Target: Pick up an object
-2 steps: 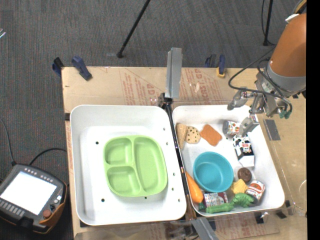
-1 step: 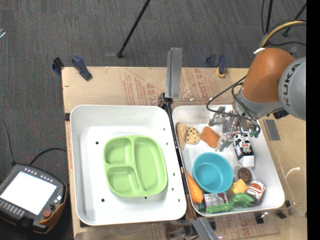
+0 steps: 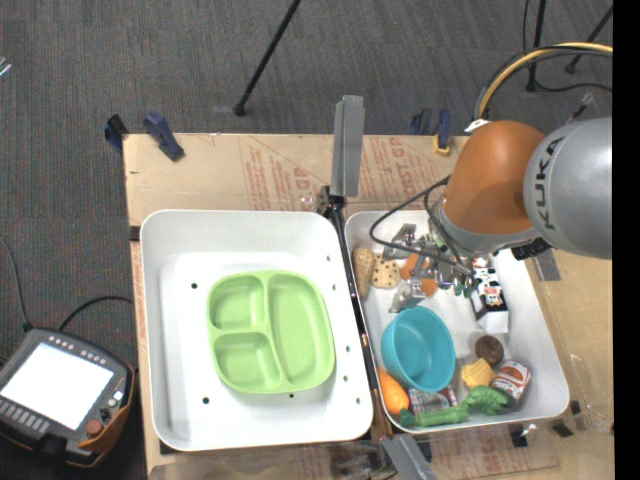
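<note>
Camera view: metal fingers (image 3: 418, 268), grip state unclear, hang over the right white bin (image 3: 535, 333), round blue plastic bowl (image 3: 418, 348) just below.

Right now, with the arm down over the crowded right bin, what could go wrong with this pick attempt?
The claw sits low among tightly packed items, so it may pinch two at once or none. The blue bowl lies right beside it and could get shoved. Small pieces near the bin wall, like the wedge with holes, leave little room to grip.
</note>
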Controlling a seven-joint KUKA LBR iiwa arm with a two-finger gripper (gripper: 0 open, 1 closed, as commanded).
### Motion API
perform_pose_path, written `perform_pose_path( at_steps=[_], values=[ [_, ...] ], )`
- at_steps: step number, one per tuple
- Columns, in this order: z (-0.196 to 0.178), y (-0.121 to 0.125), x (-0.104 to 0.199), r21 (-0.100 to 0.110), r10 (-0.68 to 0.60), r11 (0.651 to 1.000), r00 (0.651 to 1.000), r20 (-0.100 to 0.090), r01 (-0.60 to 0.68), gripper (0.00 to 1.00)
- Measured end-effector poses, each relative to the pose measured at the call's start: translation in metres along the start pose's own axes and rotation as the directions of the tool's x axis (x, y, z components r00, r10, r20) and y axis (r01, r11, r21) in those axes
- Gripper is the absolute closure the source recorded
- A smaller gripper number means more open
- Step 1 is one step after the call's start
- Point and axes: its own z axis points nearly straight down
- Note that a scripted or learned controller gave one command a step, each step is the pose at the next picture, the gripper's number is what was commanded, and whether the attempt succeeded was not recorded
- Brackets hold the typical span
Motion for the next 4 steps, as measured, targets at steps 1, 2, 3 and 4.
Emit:
perform_pose_path(
  at_steps=[1, 2, 3, 4],
  values=[
    [0.005, -0.042, -0.012, 0.006, 0.034, 0.999, 0.999, -0.017, -0.034, 0.00],
    [0.001, -0.032, -0.004, 0.009, 0.061, 0.998, 0.998, 0.002, -0.061, 0.00],
    [0.019, 0.001, -0.006, 0.008, 0.083, 0.997, 0.995, -0.060, -0.082, 0.00],
    [0.011, -0.083, 0.104, 0.004, -0.030, 1.000, 0.998, -0.063, 0.030, 0.00]
  ],
)
